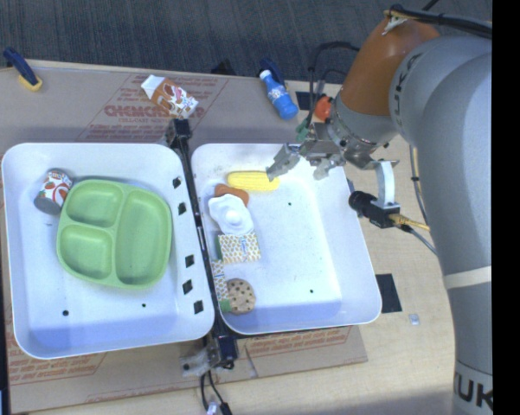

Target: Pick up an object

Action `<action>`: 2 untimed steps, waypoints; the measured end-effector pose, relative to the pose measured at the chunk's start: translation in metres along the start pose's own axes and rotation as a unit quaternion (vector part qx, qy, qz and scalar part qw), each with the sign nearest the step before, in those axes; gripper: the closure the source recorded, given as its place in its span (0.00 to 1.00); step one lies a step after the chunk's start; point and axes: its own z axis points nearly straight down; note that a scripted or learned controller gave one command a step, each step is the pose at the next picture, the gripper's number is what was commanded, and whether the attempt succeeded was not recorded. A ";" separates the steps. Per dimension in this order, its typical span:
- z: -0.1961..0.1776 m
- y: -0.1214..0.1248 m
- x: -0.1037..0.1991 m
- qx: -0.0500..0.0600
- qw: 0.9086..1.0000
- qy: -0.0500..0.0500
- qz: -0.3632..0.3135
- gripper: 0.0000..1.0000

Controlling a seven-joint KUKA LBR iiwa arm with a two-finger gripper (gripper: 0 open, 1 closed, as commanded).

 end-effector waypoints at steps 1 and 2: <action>-0.138 -0.048 0.054 -0.003 1.000 0.000 0.000 0.00; -0.026 -0.102 0.051 0.001 1.000 0.000 0.000 0.00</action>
